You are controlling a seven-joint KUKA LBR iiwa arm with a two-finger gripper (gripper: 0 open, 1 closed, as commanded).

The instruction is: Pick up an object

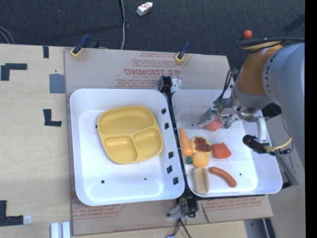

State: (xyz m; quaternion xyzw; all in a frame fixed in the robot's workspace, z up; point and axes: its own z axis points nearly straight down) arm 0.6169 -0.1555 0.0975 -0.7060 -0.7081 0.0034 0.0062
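My gripper [216,121] is down in the right bin [247,185], near its back middle. Its fingers [203,119] are spread apart, one on each side of a small salmon-red toy piece [214,126] lying on the bin floor. A gap shows on both sides of that piece, so the gripper is open around it. In front of it lie an orange carrot [185,142], a pizza-like slice [201,144], a yellow lemon [200,159], a red-orange wedge [221,150], a sausage [223,176] and a tan bun [200,180].
A yellow divided plate [130,134] sits in the left bin [84,182]. The black divider clips [171,128] run between the bins. The grey arm with its orange band [255,73] hangs over the right bin's back right corner.
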